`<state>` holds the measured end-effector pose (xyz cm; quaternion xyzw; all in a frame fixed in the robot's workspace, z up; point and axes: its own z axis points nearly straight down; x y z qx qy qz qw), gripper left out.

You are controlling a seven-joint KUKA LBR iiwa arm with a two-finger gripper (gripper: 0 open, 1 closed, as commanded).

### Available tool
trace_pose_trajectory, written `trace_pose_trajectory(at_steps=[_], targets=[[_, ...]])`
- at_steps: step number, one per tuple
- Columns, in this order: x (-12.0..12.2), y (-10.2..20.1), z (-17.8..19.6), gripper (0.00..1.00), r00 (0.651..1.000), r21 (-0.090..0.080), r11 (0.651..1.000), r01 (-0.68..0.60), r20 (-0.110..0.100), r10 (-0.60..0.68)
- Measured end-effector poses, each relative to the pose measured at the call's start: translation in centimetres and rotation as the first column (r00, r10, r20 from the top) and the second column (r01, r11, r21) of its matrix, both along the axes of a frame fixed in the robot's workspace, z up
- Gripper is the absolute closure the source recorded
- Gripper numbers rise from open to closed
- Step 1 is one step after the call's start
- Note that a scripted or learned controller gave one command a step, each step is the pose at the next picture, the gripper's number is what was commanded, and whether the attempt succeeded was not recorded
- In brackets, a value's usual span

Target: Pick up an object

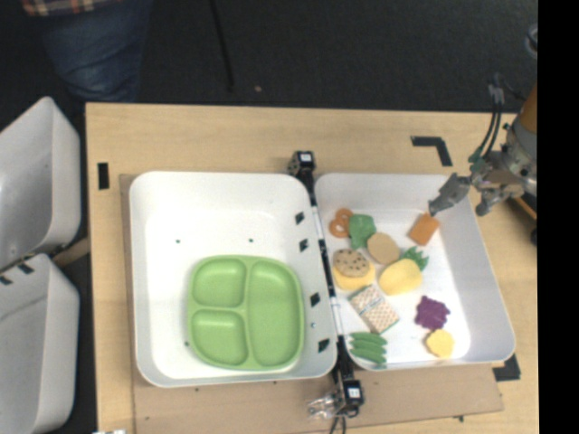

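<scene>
Now the pincer (469, 194) hangs over the right bin's (488, 278) far right edge, its 2 fingers spread with nothing between them. Just below and left of it lies an orange block (422, 229); further down-left sit a pineapple (403, 275), cookie (350, 263), grapes (431, 312) and checkered cracker (374, 309). Far to its left, a green tray (246, 313) lies in the left bin (154, 269). No writing is legible anywhere.

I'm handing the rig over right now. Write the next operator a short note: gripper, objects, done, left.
Gripper: open, nothing between its fingers, over the right bin's far right corner.
Nearest item: orange block, just below-left of the fingertips.
Other toy foods lie in the right bin, among them the purple grapes.
Green tray sits in the left bin.
Done: nothing picked yet.
Left: descend, close, lift.
</scene>
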<state>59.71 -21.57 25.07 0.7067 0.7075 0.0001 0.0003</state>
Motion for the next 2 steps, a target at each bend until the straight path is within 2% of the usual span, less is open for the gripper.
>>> trace_pose_trajectory(at_steps=[1,2], targets=[[0.08,-0.07,1.08,1.0,1.0,-0.001,1.0,-0.004,0.003,0.004],[-0.13,0.54,1.98,1.0,1.0,-0.002,1.0,0.0,-0.002,0.0]])
